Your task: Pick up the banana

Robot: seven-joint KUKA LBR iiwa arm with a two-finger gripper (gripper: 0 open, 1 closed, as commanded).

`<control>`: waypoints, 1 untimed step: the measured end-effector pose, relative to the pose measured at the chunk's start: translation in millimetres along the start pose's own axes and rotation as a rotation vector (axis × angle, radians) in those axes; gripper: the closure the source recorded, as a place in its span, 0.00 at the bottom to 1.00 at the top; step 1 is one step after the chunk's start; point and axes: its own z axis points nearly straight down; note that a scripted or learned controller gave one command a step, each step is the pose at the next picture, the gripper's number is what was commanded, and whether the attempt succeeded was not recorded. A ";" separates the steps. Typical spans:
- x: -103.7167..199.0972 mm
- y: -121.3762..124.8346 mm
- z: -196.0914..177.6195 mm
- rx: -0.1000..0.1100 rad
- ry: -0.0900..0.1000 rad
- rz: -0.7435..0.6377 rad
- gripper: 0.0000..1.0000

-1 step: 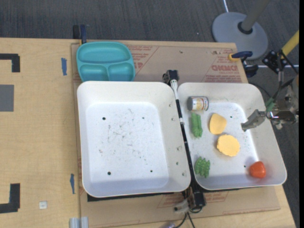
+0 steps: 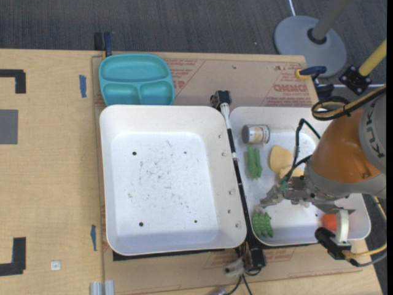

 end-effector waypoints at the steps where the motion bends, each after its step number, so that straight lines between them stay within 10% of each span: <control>1: -0.5 0.2 -0.2 -0.001 -0.001 0.000 0.00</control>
